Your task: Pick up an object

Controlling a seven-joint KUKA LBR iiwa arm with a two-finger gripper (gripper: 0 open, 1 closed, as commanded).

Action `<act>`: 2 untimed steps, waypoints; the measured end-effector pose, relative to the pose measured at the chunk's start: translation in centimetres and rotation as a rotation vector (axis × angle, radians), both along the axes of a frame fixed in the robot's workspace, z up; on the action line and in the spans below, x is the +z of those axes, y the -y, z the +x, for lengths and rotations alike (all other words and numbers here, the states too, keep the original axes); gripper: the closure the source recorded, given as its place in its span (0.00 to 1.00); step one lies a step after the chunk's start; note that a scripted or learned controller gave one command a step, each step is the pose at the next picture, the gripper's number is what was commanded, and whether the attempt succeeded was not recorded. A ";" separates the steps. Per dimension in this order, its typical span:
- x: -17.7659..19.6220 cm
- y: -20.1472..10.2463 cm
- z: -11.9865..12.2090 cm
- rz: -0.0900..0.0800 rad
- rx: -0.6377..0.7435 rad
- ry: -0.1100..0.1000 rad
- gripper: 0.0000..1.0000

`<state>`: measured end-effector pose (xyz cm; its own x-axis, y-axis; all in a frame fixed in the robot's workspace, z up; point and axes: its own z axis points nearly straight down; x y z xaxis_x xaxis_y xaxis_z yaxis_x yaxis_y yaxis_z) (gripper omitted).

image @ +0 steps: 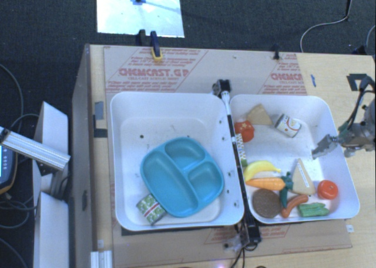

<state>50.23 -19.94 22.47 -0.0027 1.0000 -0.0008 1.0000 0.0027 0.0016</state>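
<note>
The right bin (335, 121) holds several toy foods: a tan wedge (258, 115), a red piece (244, 130), a small white can (288, 124), a banana (261, 168), a carrot (267, 183), a brown disc (266, 203), a sandwich wedge (302, 177), a red-orange ball (328, 189), a red sausage (295, 203) and a green pod (313, 208). My gripper (324, 145) reaches in over the bin's right side, to the right of the can and above the sandwich wedge, with nothing visibly in it.
The left bin (126, 143) holds a blue divided plate (182, 176) and a small green and white box (150, 208) at its front. A black divider strip (232, 137) runs between the bins. Cables trail at the back right.
</note>
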 end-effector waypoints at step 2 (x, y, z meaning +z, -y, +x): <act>-14.1 -8.9 10.0 0.001 0.001 -0.001 0.00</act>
